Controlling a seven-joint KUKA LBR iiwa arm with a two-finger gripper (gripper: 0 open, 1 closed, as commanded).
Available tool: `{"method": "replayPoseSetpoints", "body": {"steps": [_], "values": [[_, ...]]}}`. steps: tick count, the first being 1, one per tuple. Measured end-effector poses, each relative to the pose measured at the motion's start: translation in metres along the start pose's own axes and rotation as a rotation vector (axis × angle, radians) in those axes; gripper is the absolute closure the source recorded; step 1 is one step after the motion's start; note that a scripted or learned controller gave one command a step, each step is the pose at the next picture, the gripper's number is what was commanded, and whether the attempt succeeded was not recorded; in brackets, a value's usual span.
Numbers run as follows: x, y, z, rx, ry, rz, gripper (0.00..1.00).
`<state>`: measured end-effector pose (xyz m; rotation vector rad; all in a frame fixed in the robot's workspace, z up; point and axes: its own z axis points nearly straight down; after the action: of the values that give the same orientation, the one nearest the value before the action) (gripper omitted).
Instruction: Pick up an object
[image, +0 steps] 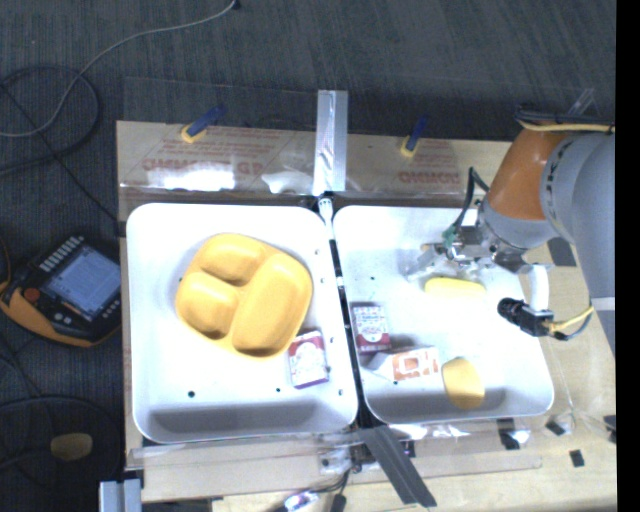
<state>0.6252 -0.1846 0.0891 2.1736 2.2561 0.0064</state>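
- White plastic forms the two shallow bins, the left bin (150, 400) and the right bin (530, 385), which sit side by side on the bench and meet along a dark central divider.
- Grey arm (590, 200) with its orange band enters from the right and bends down over the upper part of the right bin.
- Yellow, lobed, cushion-like object (243, 293) is the biggest loose item and fills much of the upper middle of the left bin.
- Orange-and-black handheld controller (65, 290) lies on the dark floor, well apart from the bench on its left.
- The gripper (452, 262) hangs low in the upper half of the right bin, just above and touching or almost touching a pale yellow oblong object (453, 287); whether its fingers are spread or closed cannot be told, and nothing is seen held between them.
- A small red-and-white packet (308, 360) rests in the left bin near the divider, just below the lobed object.
- A dark red packet (370, 327) lies in the right bin close against the divider.
- A white-and-red packet (414, 364) lies just beside it, lower and to the right.
- A small yellow block (462, 381) sits near the right bin's front wall, next to that packet.
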Motion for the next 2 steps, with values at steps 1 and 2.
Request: {"method": "replayPoseSetpoints", "body": {"steps": [1, 2], "values": [[-0.007, -0.054, -0.001, 0.000, 0.000, -0.015, 0.00], [-0.006, -0.052, -0.012, -0.005, 0.001, -0.015, 1.00]]}}
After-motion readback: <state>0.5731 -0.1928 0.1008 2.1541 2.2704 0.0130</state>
